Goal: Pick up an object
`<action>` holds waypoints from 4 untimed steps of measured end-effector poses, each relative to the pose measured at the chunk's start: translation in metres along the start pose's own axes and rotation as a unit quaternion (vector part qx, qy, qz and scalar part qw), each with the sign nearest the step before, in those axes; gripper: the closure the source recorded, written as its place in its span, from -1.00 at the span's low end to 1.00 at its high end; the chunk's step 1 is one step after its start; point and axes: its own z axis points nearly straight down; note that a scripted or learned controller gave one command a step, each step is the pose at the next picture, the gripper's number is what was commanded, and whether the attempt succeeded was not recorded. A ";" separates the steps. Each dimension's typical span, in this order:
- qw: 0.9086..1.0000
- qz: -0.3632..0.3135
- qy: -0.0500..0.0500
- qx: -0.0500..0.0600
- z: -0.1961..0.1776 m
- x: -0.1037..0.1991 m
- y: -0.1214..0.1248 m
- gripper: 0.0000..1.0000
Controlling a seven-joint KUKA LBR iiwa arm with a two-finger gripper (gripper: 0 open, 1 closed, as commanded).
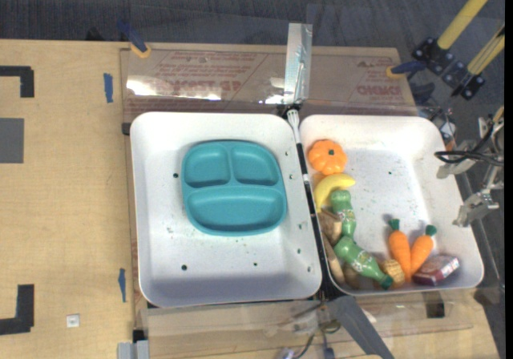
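Claw [478, 207] state not determinable at the rim of the toy-filled bin [377, 129]; two toy carrots [409, 249] lie nearest, just inward of it, packed against a green bottle [358, 260] and a dark red packet [439, 269], so a slipped or double grasp is judged likely.

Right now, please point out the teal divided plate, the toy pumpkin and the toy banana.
teal divided plate [234, 187], camera view, centre ridge.
toy pumpkin [327, 157], camera view, orange body.
toy banana [331, 186], camera view, yellow middle.

A single fixed camera looks down at a slant from above the bench [64, 189], far enough to frame both the left bin [152, 269] and right bin [425, 141] whole.
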 end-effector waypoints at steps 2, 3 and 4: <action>0.998 -0.062 -0.005 0.001 0.135 0.031 0.017 1.00; 0.993 -0.120 -0.005 0.001 0.006 0.025 0.075 1.00; 0.993 -0.118 -0.001 -0.001 0.010 0.027 0.074 -1.00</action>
